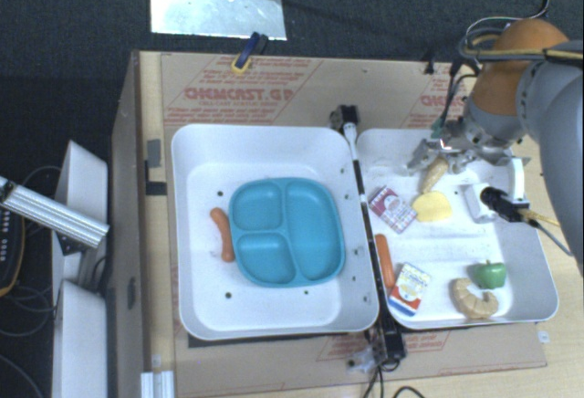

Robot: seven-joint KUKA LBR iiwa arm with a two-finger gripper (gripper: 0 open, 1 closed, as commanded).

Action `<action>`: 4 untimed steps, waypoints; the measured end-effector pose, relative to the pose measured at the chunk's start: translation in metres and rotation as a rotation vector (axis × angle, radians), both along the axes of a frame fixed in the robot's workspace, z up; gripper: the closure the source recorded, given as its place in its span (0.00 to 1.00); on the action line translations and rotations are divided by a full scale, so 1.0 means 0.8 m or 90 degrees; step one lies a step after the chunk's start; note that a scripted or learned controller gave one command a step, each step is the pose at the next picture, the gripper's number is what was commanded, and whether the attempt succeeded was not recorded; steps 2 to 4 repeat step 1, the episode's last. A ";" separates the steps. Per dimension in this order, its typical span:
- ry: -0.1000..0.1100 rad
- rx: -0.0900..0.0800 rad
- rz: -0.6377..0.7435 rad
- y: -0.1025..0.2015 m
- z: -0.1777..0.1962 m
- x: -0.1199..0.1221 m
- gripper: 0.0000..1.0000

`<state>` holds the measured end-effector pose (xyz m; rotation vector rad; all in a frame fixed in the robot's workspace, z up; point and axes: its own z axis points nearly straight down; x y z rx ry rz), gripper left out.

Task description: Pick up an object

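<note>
Gripper [444,150] finger state unclear, above banana [433,173]; lemon [432,206], card [391,209] close.

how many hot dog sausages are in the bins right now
2. One sausage lies in the left bin, beside the blue tray. The other sausage lies in the right bin, along its left wall.

- Banana [433,174]: pale yellow, lying at a slant in the upper part of the right bin [538,282].
- Lemon-coloured lump [432,206]: rounded, just below the banana.
- Patterned card packet [392,209]: red and white, flat, left of the lump.
- Orange sausage [385,261]: lengthwise along the right bin's left wall.
- Small carton [410,287]: red, white and blue, beside the sausage's lower end.
- Croissant [474,298]: tan, curved, near the front wall.
- Green pepper [490,273]: just above the croissant.
- Blue divided plate [286,231]: centred in the left bin [196,159].
- Second sausage [222,233]: touching the plate's left edge.
</note>
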<state>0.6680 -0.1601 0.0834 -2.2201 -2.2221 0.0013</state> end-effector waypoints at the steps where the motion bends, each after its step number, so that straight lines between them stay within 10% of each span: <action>1: -0.004 -0.001 0.001 0.000 0.016 0.003 1.00; 4: -0.004 -0.001 0.001 0.000 0.016 0.003 1.00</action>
